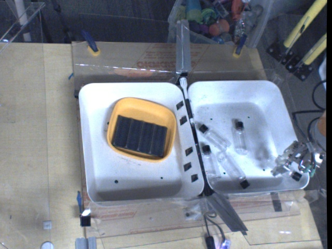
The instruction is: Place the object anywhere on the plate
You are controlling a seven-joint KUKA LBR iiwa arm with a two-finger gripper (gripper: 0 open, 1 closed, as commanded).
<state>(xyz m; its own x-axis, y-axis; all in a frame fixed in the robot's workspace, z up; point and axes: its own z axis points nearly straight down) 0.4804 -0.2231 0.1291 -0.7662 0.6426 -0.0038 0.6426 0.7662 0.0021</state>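
From my overhead camera I've got both white bins side by side on the bench. The left bin (93, 139) has the yellow plate (141, 128) sitting in it, a rounded square dish, and there's a dark ribbed block (141, 136) lying flat on it, pretty much filling the middle.

The right bin (259, 95) has a scatter of small clear bottles with black caps. One bottle (239, 137) lies near the middle, another (212, 135) is closer to the divider, and a third (234, 173) is down toward the near wall. They're see-through against white, so I can't make out exactly how many there are.

The gripper (295, 162) is at the right bin's near right corner, low over the rim. It's a tangle of metal and wires from here, so I honestly can't say how the jaws stand, or whether anything is in them.

Behind the bins there's a clear tub (218, 9) full of colorful toys.
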